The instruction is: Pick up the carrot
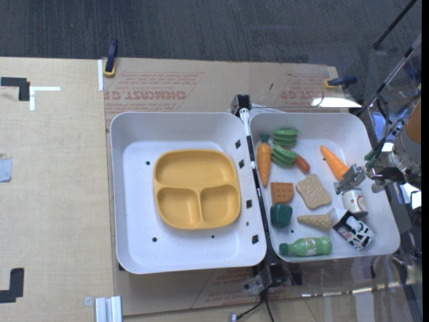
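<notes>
The carrot (264, 164) lies lengthwise along the left wall of the right bin (375, 146), just right of centre frame, its green top beside a green vegetable (285, 137). The gripper (358, 180) hangs well apart from it at the bin's right side; whether its fingers are apart or together I cannot tell. A second orange piece (333, 160) lies right beside the gripper, so the likeliest slip is closing on that, while at the carrot a finger may jam against the wall or nudge the cracker (282, 192).
</notes>
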### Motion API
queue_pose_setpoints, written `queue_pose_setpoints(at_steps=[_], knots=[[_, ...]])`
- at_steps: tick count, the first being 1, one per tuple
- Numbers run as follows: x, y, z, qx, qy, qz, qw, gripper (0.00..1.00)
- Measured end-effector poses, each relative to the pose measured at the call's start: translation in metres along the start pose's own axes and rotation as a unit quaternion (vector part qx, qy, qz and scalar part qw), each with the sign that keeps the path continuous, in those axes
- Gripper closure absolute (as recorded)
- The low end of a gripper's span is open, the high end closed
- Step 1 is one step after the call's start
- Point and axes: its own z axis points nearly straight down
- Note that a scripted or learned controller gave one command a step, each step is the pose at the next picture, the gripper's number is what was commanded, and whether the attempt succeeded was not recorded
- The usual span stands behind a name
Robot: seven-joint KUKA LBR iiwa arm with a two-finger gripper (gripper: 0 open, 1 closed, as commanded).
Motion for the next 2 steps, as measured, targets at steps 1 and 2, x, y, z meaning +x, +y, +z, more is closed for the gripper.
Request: queue_pose_setpoints(at_steps=[1, 2], knots=[[-0.028, 0.055, 0.091, -0.001, 0.0, -0.099, 0.995, 0.0], [-0.032, 0.107, 0.127, -0.002, 0.0, 0.032, 0.9995, 0.0]])
